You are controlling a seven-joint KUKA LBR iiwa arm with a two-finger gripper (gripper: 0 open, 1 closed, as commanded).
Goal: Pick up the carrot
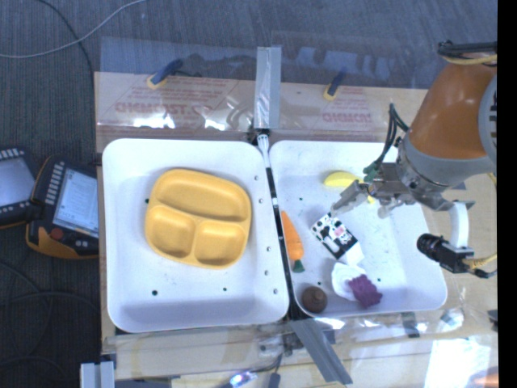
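The carrot [291,236], orange with a green top, lies along the left wall of the right bin [420,297], pointing up the bin. My gripper [367,203] hangs over the middle of that bin, to the right of the carrot and well apart from it. Its fingers [349,198] are spread open with nothing between them. The grey arm with its orange band [452,111] reaches in from the right and hides the bin's upper right part.
A black-and-white spotted box [335,234] lies just right of the carrot. A yellow piece [341,179] sits near the gripper. A purple item [365,290], a white piece [346,276] and a brown ball [313,299] lie at the front. A yellow divided plate [196,217] sits in the left bin [129,297].
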